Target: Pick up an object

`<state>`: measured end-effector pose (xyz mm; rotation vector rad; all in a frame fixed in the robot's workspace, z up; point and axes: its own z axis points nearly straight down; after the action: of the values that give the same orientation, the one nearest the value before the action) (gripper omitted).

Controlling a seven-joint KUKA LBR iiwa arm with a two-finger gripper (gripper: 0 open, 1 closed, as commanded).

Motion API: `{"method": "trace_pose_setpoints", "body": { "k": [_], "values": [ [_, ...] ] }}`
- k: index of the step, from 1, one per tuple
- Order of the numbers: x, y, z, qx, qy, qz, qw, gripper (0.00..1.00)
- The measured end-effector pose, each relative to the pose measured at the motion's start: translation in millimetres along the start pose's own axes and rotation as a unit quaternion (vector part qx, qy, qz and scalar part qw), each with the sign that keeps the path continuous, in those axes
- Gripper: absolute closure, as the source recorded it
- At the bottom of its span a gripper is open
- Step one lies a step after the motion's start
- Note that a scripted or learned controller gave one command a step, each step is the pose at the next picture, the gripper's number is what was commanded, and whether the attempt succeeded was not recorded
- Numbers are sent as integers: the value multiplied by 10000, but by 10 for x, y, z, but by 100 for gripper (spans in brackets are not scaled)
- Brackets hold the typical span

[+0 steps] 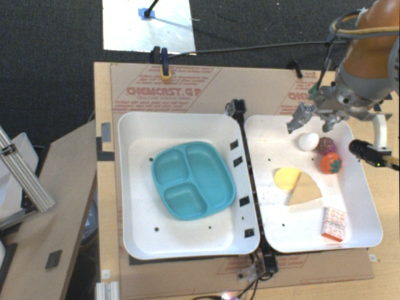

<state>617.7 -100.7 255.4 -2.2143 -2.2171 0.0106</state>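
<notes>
Teal plastic makes up the one divided tray (193,180), which has three compartments and lies in the left bin (134,167), well to the left of the gripper (311,122). Six things sit in the right bin (369,224). One yellow round (286,178) and one tan wedge (306,192) touch each other below the jaws. One white egg (307,142) lies just beneath the spread, empty fingers. One dark purple piece (326,145), one red tomato (331,162) and one small packet (334,223) lie to their lower right.
</notes>
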Motion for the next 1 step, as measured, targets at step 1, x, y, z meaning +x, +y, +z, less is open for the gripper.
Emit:
{"method": "trace_pose_setpoints", "body": {
  "k": [1],
  "values": [
    [0,21,-71,-63,-8,-9,10000,0]
  ]
}}
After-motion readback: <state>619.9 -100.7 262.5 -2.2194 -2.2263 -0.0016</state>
